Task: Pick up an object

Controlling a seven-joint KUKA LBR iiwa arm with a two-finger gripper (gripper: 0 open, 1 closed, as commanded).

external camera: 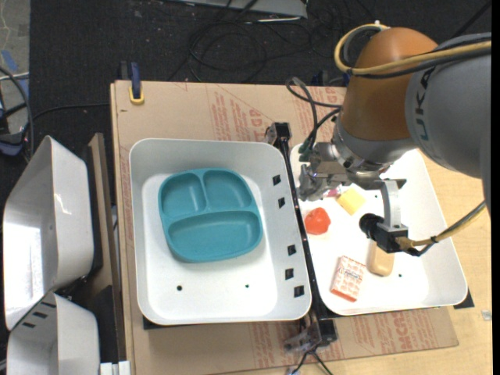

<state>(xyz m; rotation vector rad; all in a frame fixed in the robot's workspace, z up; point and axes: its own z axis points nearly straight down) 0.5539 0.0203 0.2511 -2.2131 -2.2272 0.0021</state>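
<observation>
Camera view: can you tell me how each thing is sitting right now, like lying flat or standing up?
Teal divided plate: lying flat, right way up, in the left bin.
Red-orange piece: resting on the right bin floor, near the divider.
Yellow block: lying below the arm's wrist.
Tan piece: lying on the floor.
Small printed packet: lying flat, tilted.
Gripper: low over the right bin, hard to make out.

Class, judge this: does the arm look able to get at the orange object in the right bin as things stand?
Probably yes. The orange object lies uncovered on the right bin's floor, apart from the yellow piece, and the arm hangs just above it.
</observation>
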